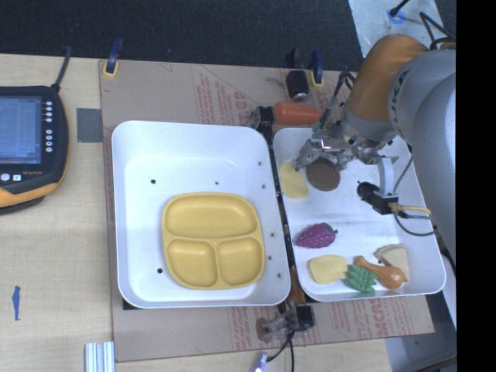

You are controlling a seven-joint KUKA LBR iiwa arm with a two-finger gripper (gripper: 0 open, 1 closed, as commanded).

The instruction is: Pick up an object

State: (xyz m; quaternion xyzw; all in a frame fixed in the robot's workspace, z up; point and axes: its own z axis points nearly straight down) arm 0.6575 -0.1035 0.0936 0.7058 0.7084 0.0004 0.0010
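Gripper (329, 155) low over far left of the right bin (418, 285), fingers' spread impossible to tell, brown round object (324, 177) just beneath, pale yellow piece (293, 182) beside it, purple grapes (315, 235) nearer, yellow tray (212, 239) in left bin (132, 208)

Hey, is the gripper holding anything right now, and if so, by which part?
Cannot be told. The gripper sits low in the right bin, right by a brown round piece and a pale yellow piece, but no item shows clearly in its grasp.
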